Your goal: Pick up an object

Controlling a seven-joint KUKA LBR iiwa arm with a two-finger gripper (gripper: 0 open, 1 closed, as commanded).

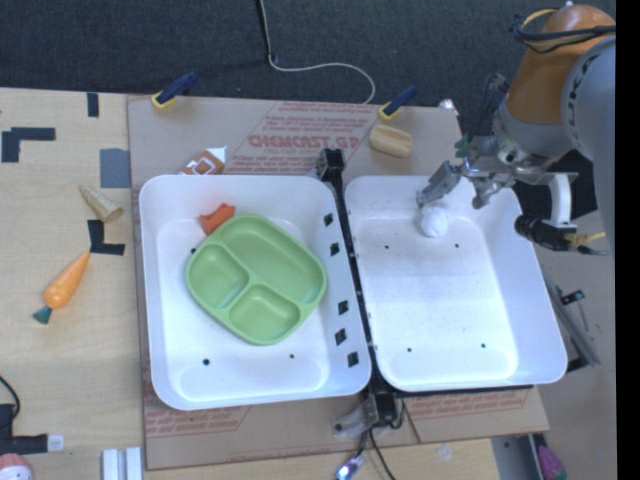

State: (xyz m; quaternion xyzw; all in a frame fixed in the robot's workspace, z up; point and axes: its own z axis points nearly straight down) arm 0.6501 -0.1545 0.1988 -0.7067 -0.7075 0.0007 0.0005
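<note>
A green divided plate (256, 278) lies in the left bin (165, 368), while a small white ball (434, 222) sits near the far wall of the right bin (520, 358). It looks light, smooth and apt to roll, so pinch it across its middle. The end effector (462, 190) hangs just above and beside it, fingers spread, holding nothing.

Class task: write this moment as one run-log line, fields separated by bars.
phase: reaching | gripper: over right bin, far end | target: small white ball, just below jaws, not held | left bin: green divided plate
</note>
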